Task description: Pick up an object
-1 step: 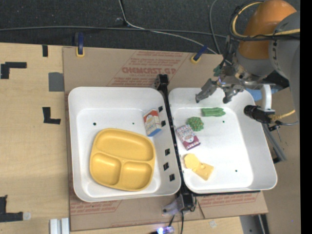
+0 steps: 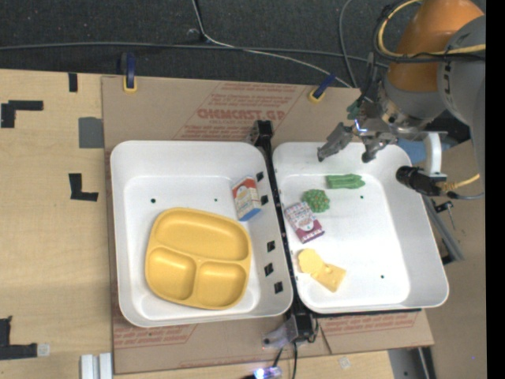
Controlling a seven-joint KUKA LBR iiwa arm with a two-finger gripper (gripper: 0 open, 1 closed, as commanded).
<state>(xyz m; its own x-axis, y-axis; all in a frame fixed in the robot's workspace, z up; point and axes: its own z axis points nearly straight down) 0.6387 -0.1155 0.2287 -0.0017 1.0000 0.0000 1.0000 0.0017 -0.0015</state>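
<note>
Yellow cheese wedge (image 2: 321,271) nearest, then purple packet (image 2: 304,221), broccoli floret (image 2: 316,200) and green bean pod (image 2: 345,181), all loose in the right bin (image 2: 410,243); end effector (image 2: 351,149), spread wide and empty, hovers above the pod; nothing yet picked.

The bench (image 2: 47,235) is carrying a cardboard sheet (image 2: 229,109); two white bins (image 2: 126,212) are sitting side by side on it.

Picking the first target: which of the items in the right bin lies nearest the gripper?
The long green piece at the top of the right bin, just below the open gripper. The broccoli, purple packet and cheese wedge lie farther down.
</note>
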